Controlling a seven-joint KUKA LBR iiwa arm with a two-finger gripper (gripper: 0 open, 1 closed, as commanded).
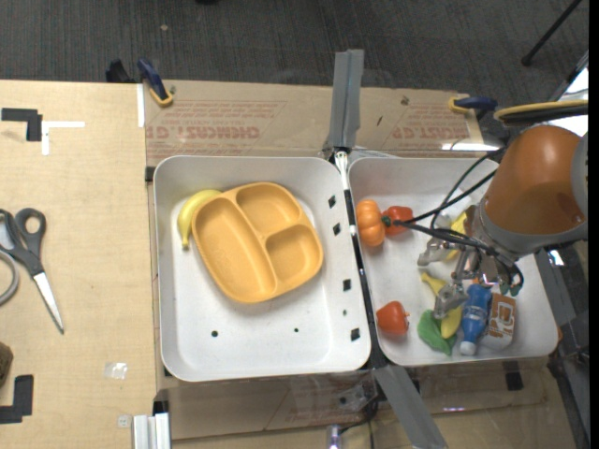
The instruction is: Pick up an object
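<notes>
The gripper hangs low over the right bin; whether it's open, I cannot tell; a blue bottle with white cap lies just beside it

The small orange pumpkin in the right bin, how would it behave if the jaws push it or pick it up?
The pumpkin looks rounded, so a push would probably make it roll or slide. It appears to touch a red pepper, which might shift too. Its ribbed, glossy surface suggests hard plastic, probably light and somewhat slippery in a pinch. The bin wall beside it may stop it.
</notes>
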